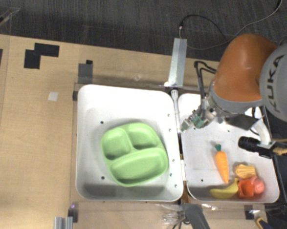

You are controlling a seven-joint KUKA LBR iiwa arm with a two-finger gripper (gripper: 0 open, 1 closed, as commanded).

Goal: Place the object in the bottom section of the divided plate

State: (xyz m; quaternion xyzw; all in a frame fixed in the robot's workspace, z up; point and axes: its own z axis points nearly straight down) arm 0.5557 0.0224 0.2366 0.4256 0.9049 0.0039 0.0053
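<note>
A green divided plate (134,154) lies in the left bin (91,132), its large bottom section toward the front and bare. In the right bin (199,159) lie an orange carrot (222,165), a yellow banana (225,191), a red-orange fruit (251,186) and a small yellow piece (245,170). My gripper (194,121) hangs over the right bin's back left corner, left of and behind the carrot, apart from it. The big orange-banded wrist covers most of it.
A metal divider (178,65) stands behind the seam between the bins. A black cable (204,23) loops over the dark floor at the back. Wooden bench surface (29,142) stretches to the left of the bins.
</note>
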